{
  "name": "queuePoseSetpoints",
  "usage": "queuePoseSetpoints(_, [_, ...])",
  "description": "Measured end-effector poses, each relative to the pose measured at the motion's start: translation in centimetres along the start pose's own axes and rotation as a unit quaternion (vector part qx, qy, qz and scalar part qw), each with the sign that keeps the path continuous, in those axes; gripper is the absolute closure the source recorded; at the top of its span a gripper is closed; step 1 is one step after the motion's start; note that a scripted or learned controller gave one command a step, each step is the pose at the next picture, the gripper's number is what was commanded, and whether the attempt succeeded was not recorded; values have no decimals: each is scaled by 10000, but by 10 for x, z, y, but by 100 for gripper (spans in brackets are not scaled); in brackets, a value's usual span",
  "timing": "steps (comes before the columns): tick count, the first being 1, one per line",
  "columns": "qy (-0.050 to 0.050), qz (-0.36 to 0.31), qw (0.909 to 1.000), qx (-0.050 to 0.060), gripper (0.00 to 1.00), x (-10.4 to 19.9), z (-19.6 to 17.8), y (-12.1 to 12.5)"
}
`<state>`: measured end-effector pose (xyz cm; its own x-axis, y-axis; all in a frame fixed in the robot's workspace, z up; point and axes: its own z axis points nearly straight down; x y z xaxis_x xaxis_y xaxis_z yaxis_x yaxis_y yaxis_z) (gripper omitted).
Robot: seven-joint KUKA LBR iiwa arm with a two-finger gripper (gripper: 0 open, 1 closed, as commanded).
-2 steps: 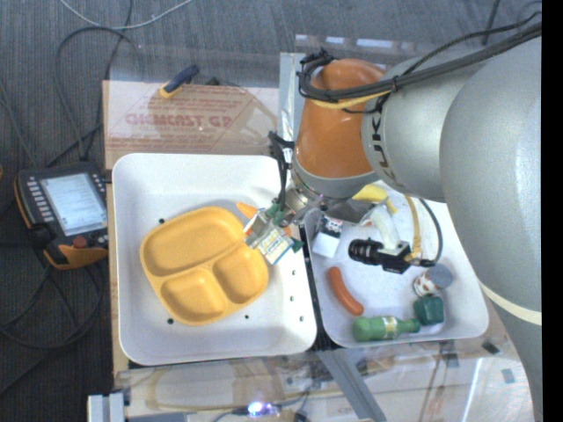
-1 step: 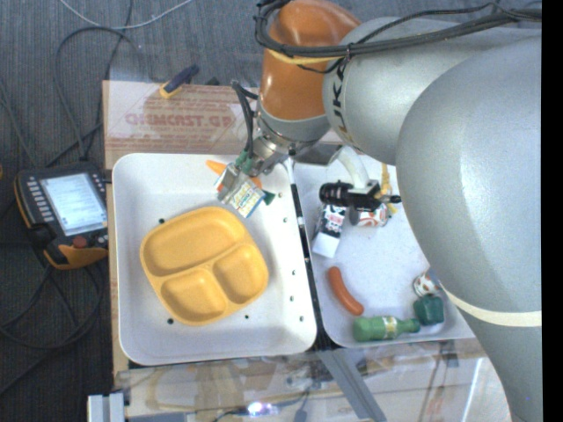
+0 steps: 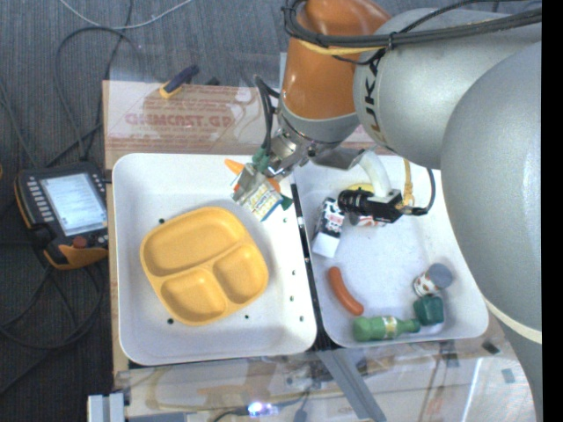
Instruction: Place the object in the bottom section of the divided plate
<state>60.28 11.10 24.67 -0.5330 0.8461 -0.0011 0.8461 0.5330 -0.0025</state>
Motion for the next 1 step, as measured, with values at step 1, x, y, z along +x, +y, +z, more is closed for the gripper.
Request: queuePoseSetpoints(1, [5,-27,10000,8,100,59,21,-3])
